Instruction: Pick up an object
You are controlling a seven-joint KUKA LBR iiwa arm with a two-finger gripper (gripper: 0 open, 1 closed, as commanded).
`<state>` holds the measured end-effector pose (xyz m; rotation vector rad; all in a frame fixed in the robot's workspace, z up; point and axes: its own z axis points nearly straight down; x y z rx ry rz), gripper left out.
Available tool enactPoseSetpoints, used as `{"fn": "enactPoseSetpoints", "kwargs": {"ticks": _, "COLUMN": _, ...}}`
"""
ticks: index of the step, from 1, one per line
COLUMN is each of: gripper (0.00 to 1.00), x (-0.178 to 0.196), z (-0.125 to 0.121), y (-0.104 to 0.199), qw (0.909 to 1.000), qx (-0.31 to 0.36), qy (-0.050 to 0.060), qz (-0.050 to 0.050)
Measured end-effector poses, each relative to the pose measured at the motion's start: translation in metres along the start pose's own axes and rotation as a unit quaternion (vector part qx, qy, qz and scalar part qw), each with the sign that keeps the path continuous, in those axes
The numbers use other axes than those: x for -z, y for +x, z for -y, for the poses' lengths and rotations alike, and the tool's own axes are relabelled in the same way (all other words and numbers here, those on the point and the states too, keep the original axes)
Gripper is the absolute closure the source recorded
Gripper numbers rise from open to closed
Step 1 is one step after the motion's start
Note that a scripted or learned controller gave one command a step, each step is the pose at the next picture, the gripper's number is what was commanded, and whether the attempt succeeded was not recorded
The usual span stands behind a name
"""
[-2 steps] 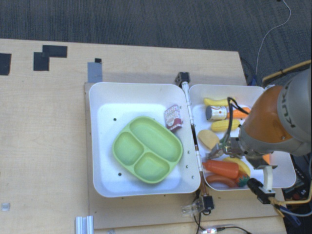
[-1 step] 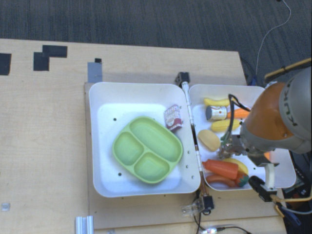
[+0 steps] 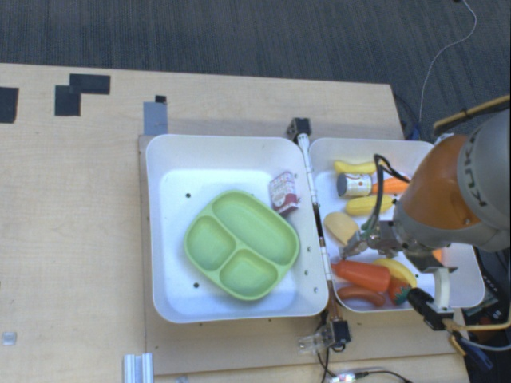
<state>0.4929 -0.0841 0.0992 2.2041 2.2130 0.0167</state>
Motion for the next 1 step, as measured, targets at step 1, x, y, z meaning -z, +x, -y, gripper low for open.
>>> {"fn": "enactPoseSetpoints", "kwargs": {"ticks": 1, "gripper": 1.00, "x": 0.0106, "z": -0.0020, "y": 0.0005, "qw": 1.0000, "qx": 0.001, "qy": -0.002, "qz": 0.000}}
